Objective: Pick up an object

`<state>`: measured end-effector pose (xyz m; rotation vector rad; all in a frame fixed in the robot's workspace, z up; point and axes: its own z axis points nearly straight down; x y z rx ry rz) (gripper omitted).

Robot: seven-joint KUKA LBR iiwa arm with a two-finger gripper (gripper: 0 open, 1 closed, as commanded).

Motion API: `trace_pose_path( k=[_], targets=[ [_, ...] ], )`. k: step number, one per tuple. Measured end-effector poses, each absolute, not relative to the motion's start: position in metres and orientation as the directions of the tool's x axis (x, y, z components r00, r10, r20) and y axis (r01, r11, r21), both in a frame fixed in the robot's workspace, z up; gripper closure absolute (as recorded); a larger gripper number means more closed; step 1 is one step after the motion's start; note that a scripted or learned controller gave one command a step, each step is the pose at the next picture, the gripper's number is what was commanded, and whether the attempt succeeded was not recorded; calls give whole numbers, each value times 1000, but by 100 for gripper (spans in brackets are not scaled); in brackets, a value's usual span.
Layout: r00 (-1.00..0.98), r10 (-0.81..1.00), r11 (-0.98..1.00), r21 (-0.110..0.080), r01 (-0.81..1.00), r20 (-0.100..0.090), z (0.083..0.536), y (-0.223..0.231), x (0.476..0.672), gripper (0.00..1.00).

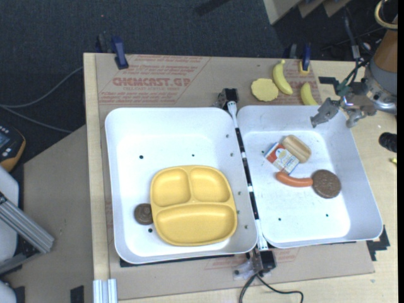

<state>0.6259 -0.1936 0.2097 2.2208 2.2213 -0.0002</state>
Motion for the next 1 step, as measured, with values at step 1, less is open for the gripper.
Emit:
trace_pose_path(
  k=[1],
  targets=[
    [-4,1000,4,-7,1000,4,90,-128,603,0]
  ],
)
